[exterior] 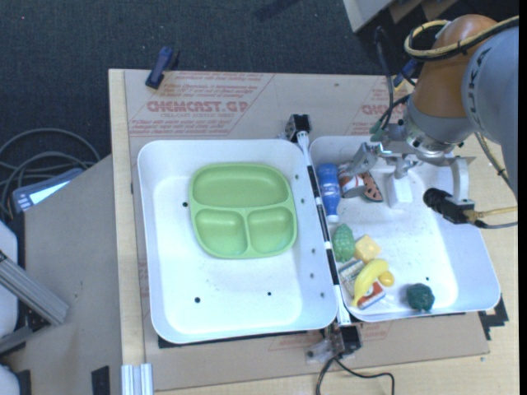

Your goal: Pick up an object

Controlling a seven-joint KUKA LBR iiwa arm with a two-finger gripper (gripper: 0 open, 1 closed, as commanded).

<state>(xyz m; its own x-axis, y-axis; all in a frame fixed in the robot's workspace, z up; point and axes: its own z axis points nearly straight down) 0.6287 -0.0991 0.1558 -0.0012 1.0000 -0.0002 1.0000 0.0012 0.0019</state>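
My gripper (381,177) hangs low over the back left part of the right bin (461,262), at the end of the grey arm with the orange band (449,72). A small red and white piece (371,190) lies right under it, touching or nearly touching the gripper. Along the bin's left wall a blue bottle (328,189) lies beside the gripper. Nearer the front are a green leafy piece (342,242), a yellow block (367,247), a yellow banana (370,273) and a dark green broccoli (420,296).
The left bin (165,278) holds a light green divided plate (243,208). A black clamp (298,125) sits at the back between the bins. A black cable plug (445,204) hangs off the wrist over the right bin. A blue clip (160,67) lies on the board's back left corner.
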